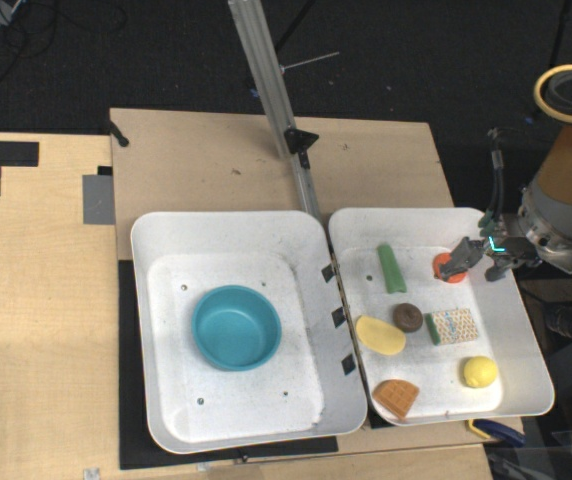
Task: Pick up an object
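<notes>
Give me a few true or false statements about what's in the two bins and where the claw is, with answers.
1. The teal bowl sits in the left bin. True.
2. The green stick lies in the left bin. False: it lies in the right bin.
3. The claw is over the right bin, by the orange-red object. True.
4. The yellow ball sits inside the bowl. False: it sits in the right bin.
</notes>
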`<state>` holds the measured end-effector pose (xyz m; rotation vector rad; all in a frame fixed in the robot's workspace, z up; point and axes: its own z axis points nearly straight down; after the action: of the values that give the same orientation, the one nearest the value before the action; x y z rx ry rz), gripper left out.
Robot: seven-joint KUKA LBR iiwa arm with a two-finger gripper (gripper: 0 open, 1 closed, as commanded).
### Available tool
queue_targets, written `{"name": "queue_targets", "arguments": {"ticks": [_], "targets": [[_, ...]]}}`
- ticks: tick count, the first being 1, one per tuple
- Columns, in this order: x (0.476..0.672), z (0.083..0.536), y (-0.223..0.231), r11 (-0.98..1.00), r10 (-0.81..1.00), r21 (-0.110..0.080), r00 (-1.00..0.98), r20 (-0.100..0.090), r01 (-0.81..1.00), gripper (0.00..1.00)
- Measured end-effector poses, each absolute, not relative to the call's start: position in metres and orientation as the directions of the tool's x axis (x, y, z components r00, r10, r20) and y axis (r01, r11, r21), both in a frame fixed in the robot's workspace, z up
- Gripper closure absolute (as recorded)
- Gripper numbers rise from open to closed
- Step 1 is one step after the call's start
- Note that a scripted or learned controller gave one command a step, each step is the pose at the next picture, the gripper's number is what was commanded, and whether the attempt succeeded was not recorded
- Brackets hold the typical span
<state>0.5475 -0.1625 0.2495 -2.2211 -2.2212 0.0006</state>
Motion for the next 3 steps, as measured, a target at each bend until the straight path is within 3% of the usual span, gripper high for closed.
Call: {"name": "queue_targets", "arguments": {"ticks": [1, 3], "targets": [[0.548, 0.249, -0.162, 0.0, 1.0, -0.001, 0.0, 0.0, 1.0, 0.0], [0.542, 0.143, -0.157, 0.0, 1.0, -0.004, 0.0, 0.001, 1.0, 0.0]]}}
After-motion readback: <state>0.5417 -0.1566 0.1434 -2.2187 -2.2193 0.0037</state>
